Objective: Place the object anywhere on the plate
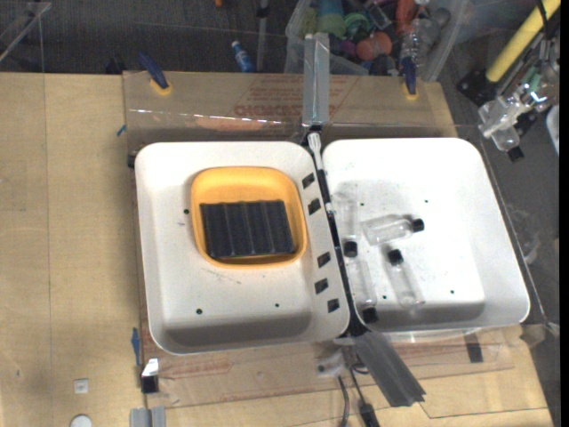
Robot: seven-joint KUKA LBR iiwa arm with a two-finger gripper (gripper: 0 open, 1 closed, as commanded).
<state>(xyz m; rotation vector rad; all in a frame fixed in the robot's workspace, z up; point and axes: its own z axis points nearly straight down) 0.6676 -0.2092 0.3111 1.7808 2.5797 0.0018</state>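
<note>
Two shallow white bins sit side by side on the pale wooden surface [62, 238]; the left bin [160, 238] holds an orange plate [203, 192] with rounded corners, set a little toward the bin's far side; a black ribbed slab [247, 229] lies flat on the plate, its ridges running from near to far, covering most of the plate's middle and near part and leaving the orange rim bare all round; nothing touches it. The right bin [462, 176] carries several clear vials with black caps; one vial [389, 230] lies crosswise near the bin's middle with its cap toward the right; a second vial [405, 279] lies just in front of it, its cap toward the far side; more clear pieces lie close to the dividing edge [320, 229] between the bins, too faint to sort out. The tool [503, 124] is a pale metallic shape beyond the far right corner of the right bin, well apart from the plate and from everything in the bins; whether it is spread or pressed together I cannot tell; it is too small and cluttered there. Behind the bins stands a clear tub of coloured toys [382, 7]; a yellow tube [524, 34] slants above the tool.
</note>
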